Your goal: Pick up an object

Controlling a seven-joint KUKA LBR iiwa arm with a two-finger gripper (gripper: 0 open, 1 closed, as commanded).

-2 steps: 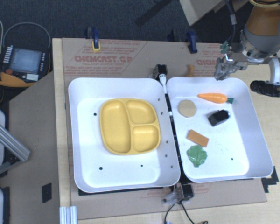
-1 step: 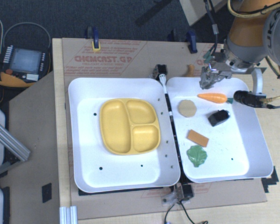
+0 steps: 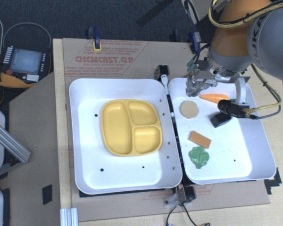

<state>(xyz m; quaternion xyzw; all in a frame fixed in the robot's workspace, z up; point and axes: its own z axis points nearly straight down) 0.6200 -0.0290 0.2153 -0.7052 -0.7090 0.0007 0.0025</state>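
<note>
Your jaws hang low over the far left corner of the right bin, and you cannot tell from this slant how wide they stand; nothing shows between them. Just beside them toward the near side lies the round tan disc, and the orange carrot lies close on their right. Farther toward the near edge sit the brown block and the green broccoli. Well to their left, the yellow divided tray rests in the left bin.

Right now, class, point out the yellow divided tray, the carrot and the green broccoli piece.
yellow divided tray [image 3: 116,126]: camera view, its large left compartment.
carrot [image 3: 214,98]: camera view, mid-length of its orange body.
green broccoli piece [image 3: 198,156]: camera view, its centre.
</note>
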